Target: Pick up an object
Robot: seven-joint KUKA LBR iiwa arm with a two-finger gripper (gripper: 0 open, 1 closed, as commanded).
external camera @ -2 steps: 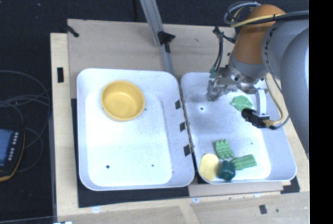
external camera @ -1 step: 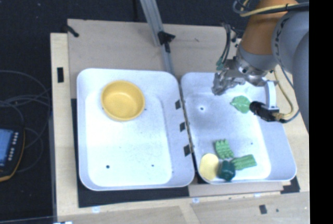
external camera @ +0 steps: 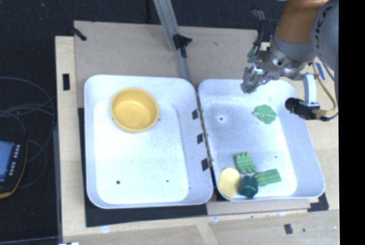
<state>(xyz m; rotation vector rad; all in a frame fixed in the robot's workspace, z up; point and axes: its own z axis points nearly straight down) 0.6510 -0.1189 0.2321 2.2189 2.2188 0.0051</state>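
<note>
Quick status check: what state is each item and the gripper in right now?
Yellow bowl: upright, in left bin.
Green leaf piece: flat, alone in right bin.
Green toys: clustered with yellow piece at near edge.
Gripper: above right bin's far edge, holding nothing visible.

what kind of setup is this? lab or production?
Most likely a lab grasping rig: two white bins on a plywood bench, toy-like items such as a yellow bowl, and a gripper above the right bin.

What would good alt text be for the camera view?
A grey-and-orange arm's gripper hovers over the right bin's far edge, near a green leaf-shaped piece. Small green and yellow toys cluster at its near edge; the left bin holds a yellow bowl.
</note>
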